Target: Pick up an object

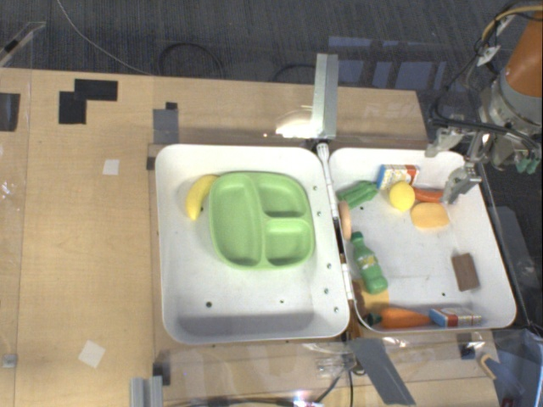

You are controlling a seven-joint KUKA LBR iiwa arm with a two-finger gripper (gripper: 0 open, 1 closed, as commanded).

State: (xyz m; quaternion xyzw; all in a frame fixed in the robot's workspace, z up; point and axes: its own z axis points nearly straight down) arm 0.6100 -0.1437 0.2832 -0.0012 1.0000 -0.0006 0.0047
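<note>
My gripper point(450, 166) hangs over the back right corner of the right bin point(501, 291), fingers apart and nothing between them. One fingertip point(461, 185) is just right of a red-orange stick point(428, 196) and above an orange fruit point(430, 217). A yellow lemon point(401, 197) and a small white, blue and red box point(396, 175) lie to the left of the gripper. Also in this bin are a green vegetable point(356, 193), a green bottle point(366, 263), a brown block point(464, 270), an orange carrot point(403, 318) and a small blue and red box point(454, 316).
The left bin point(178, 295) holds a green divided plate point(259, 219) with a banana point(199, 195) at its left side. A metal post point(325, 100) stands behind the wall between the bins. Cables hang beside the arm at the upper right.
</note>
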